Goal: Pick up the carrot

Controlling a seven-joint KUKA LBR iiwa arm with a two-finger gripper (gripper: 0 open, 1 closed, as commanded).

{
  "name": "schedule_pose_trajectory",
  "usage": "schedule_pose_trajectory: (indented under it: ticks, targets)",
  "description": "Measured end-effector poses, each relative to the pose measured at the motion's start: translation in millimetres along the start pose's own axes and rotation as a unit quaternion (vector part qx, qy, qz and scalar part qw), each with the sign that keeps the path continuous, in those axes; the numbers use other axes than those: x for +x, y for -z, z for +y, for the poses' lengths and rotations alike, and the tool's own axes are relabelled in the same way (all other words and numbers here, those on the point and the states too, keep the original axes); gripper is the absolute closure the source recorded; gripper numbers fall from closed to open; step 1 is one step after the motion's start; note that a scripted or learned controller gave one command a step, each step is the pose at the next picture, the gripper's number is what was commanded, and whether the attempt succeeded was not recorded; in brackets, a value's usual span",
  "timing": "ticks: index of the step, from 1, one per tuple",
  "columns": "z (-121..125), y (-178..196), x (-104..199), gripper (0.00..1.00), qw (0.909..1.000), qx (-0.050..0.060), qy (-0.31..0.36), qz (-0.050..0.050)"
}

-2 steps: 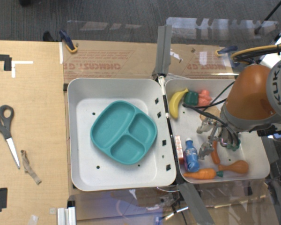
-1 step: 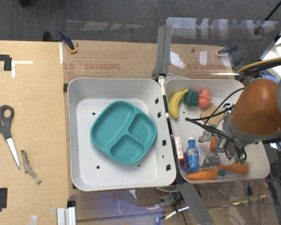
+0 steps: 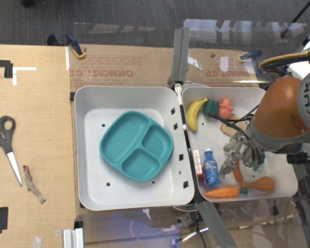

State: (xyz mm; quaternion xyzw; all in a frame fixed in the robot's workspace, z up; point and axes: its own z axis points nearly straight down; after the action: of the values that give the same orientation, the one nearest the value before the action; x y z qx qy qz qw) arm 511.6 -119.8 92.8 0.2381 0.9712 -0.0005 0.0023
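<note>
The carrot [image 3: 222, 192], orange with a green stub at its right end, lies flat along the front wall of the right bin [image 3: 279, 94]. My gripper [image 3: 239, 161] hangs just above and behind it, pointing down into the bin's middle. Its fingers [image 3: 228, 165] stand open, with nothing gripped between them. A thin orange piece [image 3: 238, 172] lies on the bin floor right under the gripper, apart from the carrot.
A blue bottle [image 3: 210, 168] stands left of the gripper, next to a red item [image 3: 197, 164] by the bin wall. An orange pear-shaped toy [image 3: 262, 184] lies right of the carrot. Banana [image 3: 194, 112], green toy [image 3: 211, 108] and pink toy [image 3: 226, 108] sit at the back. A teal divided plate [image 3: 137, 146] occupies the left bin.
</note>
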Motion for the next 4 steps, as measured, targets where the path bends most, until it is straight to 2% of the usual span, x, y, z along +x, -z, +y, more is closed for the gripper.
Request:
schedule_pose_trajectory:
  ticks: [1, 2, 3, 4]
  targets:
    - [-3.9, 0.1, -105.3, 0.0, 0.9945, 0.0, -0.105, 0.0]
    - [-34.2, -1.3, -16.5, 0.0, 0.9999, 0.0, -0.015, 0.002]
    - [-15.1, -0.2, 28.9, 0.0, 0.9957, -0.001, -0.093, 0.0]
    - [7.8, -1.2, 41.9, 0.0, 0.9953, 0.0, -0.097, 0.002]
